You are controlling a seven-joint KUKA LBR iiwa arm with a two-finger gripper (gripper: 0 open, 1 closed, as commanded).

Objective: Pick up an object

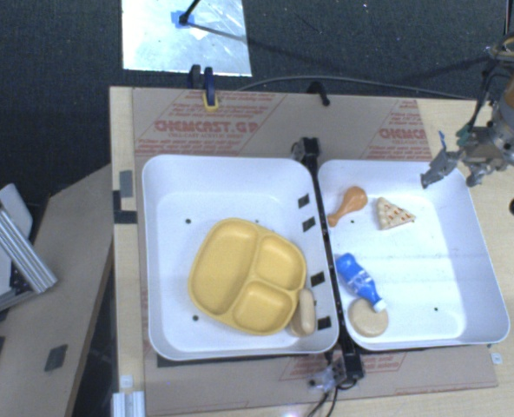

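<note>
Gripper (455,168) is hovering over the far right corner of the right white bin (483,268), fingers spread, released, grasping nothing.

Right bin is carrying: orange-brown plastic drumstick (349,203) at far left; tan triangular toy slice (393,213) just beside it to the right; blue plastic bottle w/ white cap (359,281) nearer, by the divider; round tan cookie-like disc (367,320) touching the bottle's cap end, near edge.

Left white bin (166,224) is holding a yellow plastic compartment tray (247,274) w/ a pale bread-like piece (305,312) leaning at its near right rim.

Judging the slice as closest candidate: prob. light, stiff, a bit slick. Best taking it across the two long sides; flat, so fingers need going low. The drumstick's thin shank is looking like an alt. hold.
</note>
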